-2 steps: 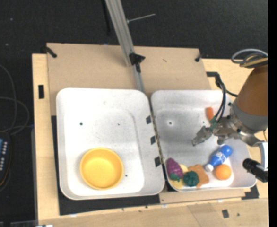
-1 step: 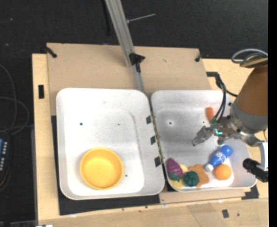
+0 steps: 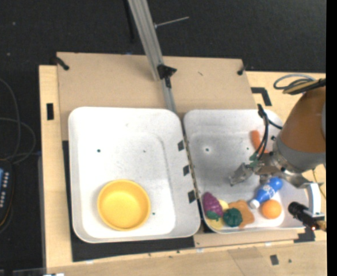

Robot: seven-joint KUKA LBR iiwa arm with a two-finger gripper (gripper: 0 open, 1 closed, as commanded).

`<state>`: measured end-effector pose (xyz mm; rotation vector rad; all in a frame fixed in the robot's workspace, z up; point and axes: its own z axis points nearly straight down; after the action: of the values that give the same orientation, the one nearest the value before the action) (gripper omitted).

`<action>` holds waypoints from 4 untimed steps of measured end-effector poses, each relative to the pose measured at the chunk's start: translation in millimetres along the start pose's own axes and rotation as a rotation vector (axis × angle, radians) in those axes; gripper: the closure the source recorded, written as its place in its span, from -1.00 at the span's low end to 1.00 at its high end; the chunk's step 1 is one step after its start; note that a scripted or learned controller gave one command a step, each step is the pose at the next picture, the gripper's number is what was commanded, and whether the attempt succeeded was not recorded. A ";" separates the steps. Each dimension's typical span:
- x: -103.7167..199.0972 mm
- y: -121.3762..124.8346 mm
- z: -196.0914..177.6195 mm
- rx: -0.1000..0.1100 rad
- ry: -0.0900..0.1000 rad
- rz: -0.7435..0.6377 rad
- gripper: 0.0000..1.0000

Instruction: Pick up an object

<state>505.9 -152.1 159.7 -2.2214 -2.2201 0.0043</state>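
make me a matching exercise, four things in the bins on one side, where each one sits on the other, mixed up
Things:
1. yellow bowl
2. orange ball
3. purple item
4. gripper

Places:
A. right bin, near corner by the arm
B. above the middle of the right bin
C. left bin, near edge
D. right bin, near edge beside the divide between bins

Pairs: 1-C, 2-A, 3-D, 4-B

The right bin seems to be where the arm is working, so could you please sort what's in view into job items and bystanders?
Job:
- tool, low in the right bin
- purple toy
- green toy
- orange ball
- blue-capped bottle

Lying about:
- yellow bowl in the left bin
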 end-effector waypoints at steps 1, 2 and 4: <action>-0.9 -0.5 52.9 0.001 0.000 0.000 -1.00; -1.5 2.0 38.9 -0.008 0.001 0.003 1.00; -9.5 2.1 -53.4 -0.010 -0.002 -0.003 1.00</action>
<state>508.1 -161.6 213.0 -2.2236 -2.2295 -0.0051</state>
